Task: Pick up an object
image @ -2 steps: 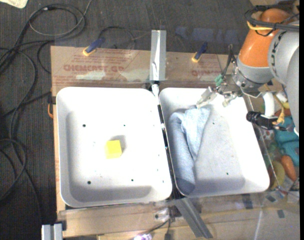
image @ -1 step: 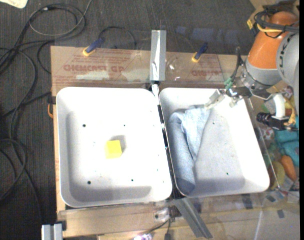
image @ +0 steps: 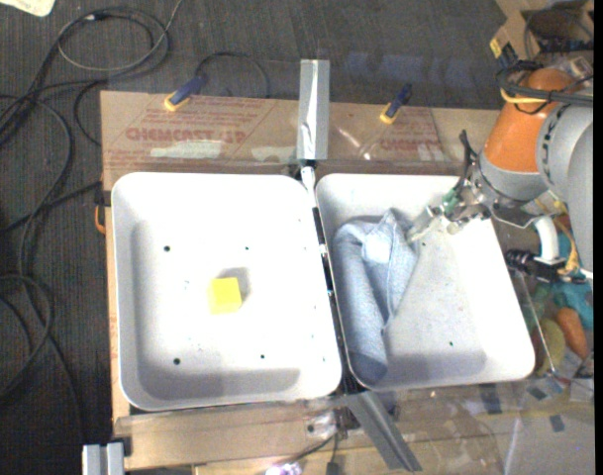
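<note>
White plastic bins sit side by side on the bench, and each carries one candidate for the pick. In the left bin (image: pixel 133 265) a small yellow block (image: pixel 226 294) lies alone near the middle of the floor, well apart from every wall and from the arm. In the right bin (image: pixel 499 354) a pale blue-grey cloth (image: pixel 375 275) is bunched along the left wall, running from near the far left corner down to the near left corner, with a fold spreading toward the middle of the floor.

Reaching in over the far right corner of the right bin is the grey arm with its orange band (image: pixel 514 137) above the wrist. Its gripper (image: pixel 428 224) points leftward and down — the tip lies at or just beside the upper fold of the cloth, where the fabric rises highest. Whether the tip is touching the cloth or only above it cannot be told from this slanted view, and whether the gripper is spread or closed cannot be told either; the tip is too small and blurred against the fabric. Nothing can be seen gripped there.

As a judgement, the task is not yet done: no object is lifted, and both lie on their bin floors. The approach seems aimed at the cloth — the block is far off in the other bin. What remains is securing a grasp and raising the thing clear of the bin.
</note>
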You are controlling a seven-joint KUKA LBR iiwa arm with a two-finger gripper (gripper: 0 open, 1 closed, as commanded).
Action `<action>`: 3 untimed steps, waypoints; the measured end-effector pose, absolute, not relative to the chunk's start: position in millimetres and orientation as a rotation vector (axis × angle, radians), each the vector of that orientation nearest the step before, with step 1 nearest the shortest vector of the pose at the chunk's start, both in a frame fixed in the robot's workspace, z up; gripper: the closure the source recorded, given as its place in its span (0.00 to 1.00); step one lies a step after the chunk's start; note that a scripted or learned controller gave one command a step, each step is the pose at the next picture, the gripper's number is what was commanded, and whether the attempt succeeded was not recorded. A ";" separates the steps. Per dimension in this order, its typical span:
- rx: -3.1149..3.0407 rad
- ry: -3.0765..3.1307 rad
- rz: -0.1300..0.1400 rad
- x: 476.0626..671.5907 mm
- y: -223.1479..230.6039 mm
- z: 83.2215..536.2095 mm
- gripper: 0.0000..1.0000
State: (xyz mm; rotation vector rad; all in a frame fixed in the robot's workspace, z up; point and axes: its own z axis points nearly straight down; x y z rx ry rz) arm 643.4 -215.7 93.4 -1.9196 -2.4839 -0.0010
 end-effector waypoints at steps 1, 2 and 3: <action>-1.915 -2.483 -0.002 644.3 -213.7 99.5 1.00; -1.915 -2.483 -0.002 644.2 -213.8 99.4 0.00; -1.900 -2.520 -0.021 624.9 -217.0 91.3 0.00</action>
